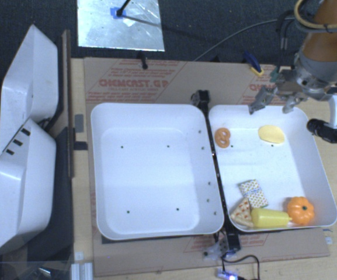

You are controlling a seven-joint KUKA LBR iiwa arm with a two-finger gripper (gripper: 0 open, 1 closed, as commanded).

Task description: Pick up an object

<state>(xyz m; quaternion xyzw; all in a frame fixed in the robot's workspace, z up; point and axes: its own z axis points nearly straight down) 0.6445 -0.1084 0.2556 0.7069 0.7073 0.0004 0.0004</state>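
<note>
My gripper [275, 102] hangs open over the far rim of the right bin [323, 174], its two grey fingers spread with nothing between them. Just below it in the bin lies a pale yellow disc [271, 134]. A small orange pretzel [222, 136] sits near the bin's left wall. At the near edge lie a patterned packet [253, 192], a pizza slice [242, 212], a yellow block [269, 217] and an orange pumpkin [300, 210].
The left bin [107, 214] sits beside the right one, parted by a black divider [215, 156]. A shiny metal plate [120, 15] lies at the back. White housings [22, 150] stand at the far left. Cables run behind the bins.
</note>
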